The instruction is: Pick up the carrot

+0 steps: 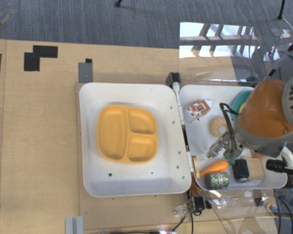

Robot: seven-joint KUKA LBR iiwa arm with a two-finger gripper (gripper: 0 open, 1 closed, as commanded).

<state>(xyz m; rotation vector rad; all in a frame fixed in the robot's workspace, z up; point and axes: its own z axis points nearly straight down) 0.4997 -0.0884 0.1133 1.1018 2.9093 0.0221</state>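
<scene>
carrot point(214, 167): smooth orange taper, lower right bin point(200, 133), beside green can point(218, 180), near front rim | gripper point(223, 147): just above carrot, jaw state cannot tell | left bin point(90, 140): yellow divided plate point(127, 133), open margins

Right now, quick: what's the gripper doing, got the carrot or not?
Gripper: fingers spread open, holding nothing, in the right bin just above the carrot, which lies on the bin floor beside a green can.
</scene>
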